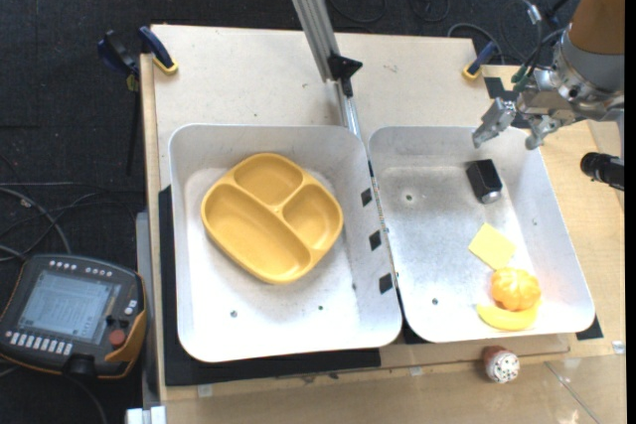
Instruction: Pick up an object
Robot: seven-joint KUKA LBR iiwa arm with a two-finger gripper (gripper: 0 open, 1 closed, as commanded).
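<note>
In the right bin [437,213] lie a small black block [484,180] near the far side, a pale yellow square piece [491,246], an orange fruit [515,290] and a yellow banana-like piece [505,317] under it. My gripper [511,128] hangs over the right bin's far right rim, just above and right of the black block. Its two grey fingers [491,126] stand apart with nothing between them. The left bin [199,164] holds a yellow divided plate [272,215].
A slanted metal pole [308,5] rises from between the bins at the back. A teach pendant [70,313] lies on the floor at lower left. A small speckled ball [502,365] rests on the bench's front edge. Clamps [159,50] grip the bench's far corners.
</note>
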